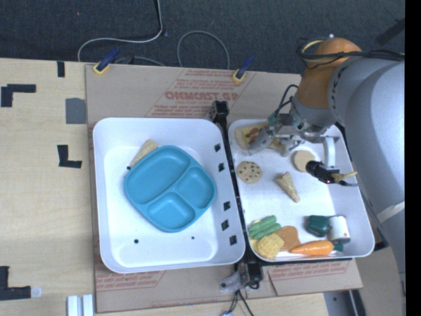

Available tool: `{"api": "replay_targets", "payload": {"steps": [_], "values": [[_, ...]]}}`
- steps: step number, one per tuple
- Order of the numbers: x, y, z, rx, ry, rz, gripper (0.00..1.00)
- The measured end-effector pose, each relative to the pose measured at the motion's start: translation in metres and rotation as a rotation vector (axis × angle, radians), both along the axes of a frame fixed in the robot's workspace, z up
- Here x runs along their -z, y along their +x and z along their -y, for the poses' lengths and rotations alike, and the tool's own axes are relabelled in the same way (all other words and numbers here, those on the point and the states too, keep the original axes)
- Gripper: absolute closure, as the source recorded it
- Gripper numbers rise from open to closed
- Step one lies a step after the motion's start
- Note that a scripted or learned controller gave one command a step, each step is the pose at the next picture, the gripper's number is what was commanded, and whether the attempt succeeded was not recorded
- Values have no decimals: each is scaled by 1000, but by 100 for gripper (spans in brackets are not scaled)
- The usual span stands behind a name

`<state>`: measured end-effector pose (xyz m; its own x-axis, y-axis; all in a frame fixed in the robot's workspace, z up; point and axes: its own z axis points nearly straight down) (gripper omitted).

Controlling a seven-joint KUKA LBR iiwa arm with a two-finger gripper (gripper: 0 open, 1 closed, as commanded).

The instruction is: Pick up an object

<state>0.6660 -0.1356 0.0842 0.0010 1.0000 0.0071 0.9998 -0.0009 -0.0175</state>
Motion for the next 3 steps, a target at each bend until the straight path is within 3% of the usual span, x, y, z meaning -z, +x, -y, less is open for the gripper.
{"api": "replay_targets", "payload": {"steps": [1,2,3], "values": [[-6,-76,38,3,-9,13,0],[-16,-73,35,-1,-8,18,100],[-15,-73,35,-1,-7,17,0]]}}
